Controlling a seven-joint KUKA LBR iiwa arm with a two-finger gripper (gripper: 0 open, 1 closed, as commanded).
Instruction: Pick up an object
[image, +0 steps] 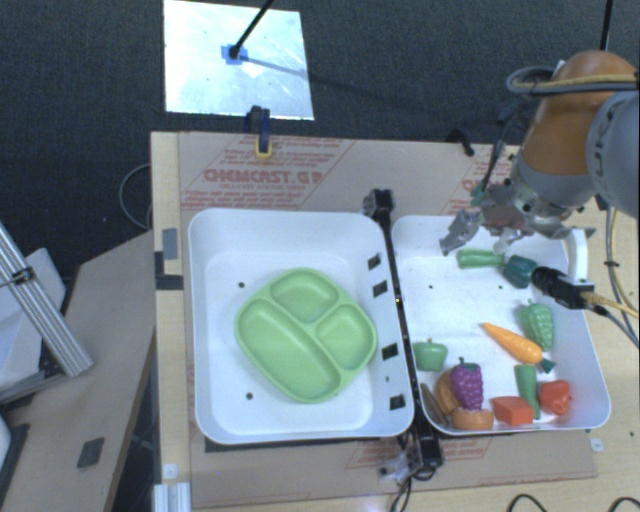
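— Status, operator?
— Your gripper (480, 228): fingers spread, holding nothing, poised over the right white plastic bin (440, 300) beside the long green toy vegetable (480, 258). Pick outstanding; you have descent, closing and lift remaining.

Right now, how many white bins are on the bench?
2. The left bin holds a green divided plate; the right bin holds the toy food, with the gripper over its far end.

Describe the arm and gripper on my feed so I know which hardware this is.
The arm is grey with a rounded orange band above the wrist. Thin dark cables loop beside that band. The gripper is a grey metal unit with pale grey fingers. No markings are legible.
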